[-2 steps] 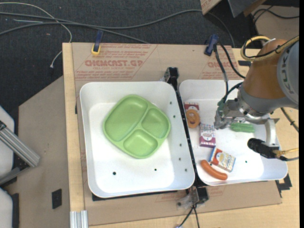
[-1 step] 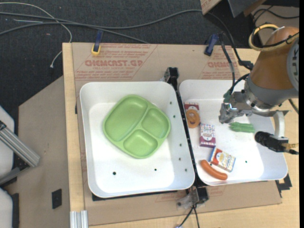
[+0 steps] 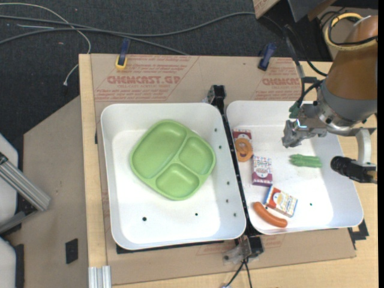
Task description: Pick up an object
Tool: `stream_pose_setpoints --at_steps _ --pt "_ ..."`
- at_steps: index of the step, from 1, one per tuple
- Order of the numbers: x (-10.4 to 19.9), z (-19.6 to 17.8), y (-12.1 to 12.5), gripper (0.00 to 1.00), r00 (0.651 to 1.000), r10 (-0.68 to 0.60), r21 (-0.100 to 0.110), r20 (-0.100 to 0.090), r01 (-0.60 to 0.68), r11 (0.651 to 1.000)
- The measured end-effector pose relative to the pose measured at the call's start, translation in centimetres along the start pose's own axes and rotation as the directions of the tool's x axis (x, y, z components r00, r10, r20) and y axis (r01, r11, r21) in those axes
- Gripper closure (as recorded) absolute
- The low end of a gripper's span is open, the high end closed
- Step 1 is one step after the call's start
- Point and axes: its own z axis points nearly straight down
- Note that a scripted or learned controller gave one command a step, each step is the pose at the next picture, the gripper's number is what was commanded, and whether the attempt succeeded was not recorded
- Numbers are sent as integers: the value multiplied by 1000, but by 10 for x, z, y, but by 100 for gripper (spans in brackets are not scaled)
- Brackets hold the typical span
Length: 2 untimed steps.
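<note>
The right bin (image 3: 336, 218) holds several small items. A green bean-like piece (image 3: 305, 160) lies right of centre. An orange ring on a card (image 3: 243, 146) sits near the left wall. Below it lies a purple packet (image 3: 262, 170). A small white, red and blue box (image 3: 281, 202) and a hot dog (image 3: 269, 215) rest near the front. My gripper (image 3: 292, 137) hangs over the upper middle of this bin, just above and left of the green piece. Nothing shows between its fingers.
The left bin (image 3: 120, 209) bears a green divided plate (image 3: 173, 158). Black clamps (image 3: 216, 93) sit where the two bins meet. Blue clips (image 3: 122, 58) hold the cardboard sheet at the back. The arm's orange band (image 3: 354, 65) rises at the right.
</note>
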Motion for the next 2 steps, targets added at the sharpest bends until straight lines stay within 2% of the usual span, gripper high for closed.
stream_pose_setpoints --at_steps 1,2 --pt "47 2 -9 100 1000 -3 9 -4 3 1000" --pt "103 -3 -5 100 1000 -5 5 -4 5 1000"
